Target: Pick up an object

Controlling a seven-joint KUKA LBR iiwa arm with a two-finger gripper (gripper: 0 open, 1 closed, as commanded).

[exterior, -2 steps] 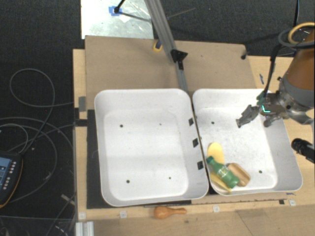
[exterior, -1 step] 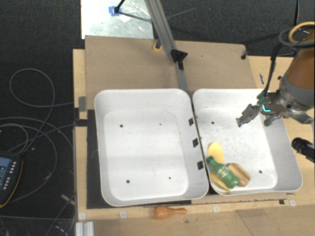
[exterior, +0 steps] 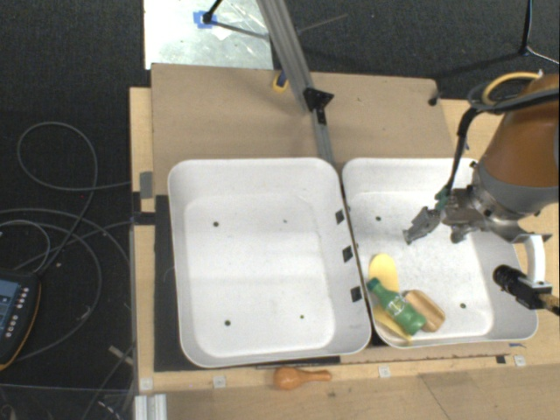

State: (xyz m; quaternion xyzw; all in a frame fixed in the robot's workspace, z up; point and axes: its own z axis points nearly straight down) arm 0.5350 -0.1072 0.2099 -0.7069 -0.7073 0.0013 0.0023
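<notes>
Three things lie together at the front left corner of the right bin. A green bottle lies on its side. A yellow banana-shaped piece lies just behind it. A tan bun-like piece rests to the bottle's right. My gripper hangs over the middle of the right bin, behind and to the right of the yellow piece and apart from all three. Nothing shows in its grasp. The orange-banded arm enters from the right.
The left bin adjoins the right one, with small black clips along the shared rim. An orange-brown gourd-shaped object lies on the bench in front of the bins. A grey pole slants in from the top.
</notes>
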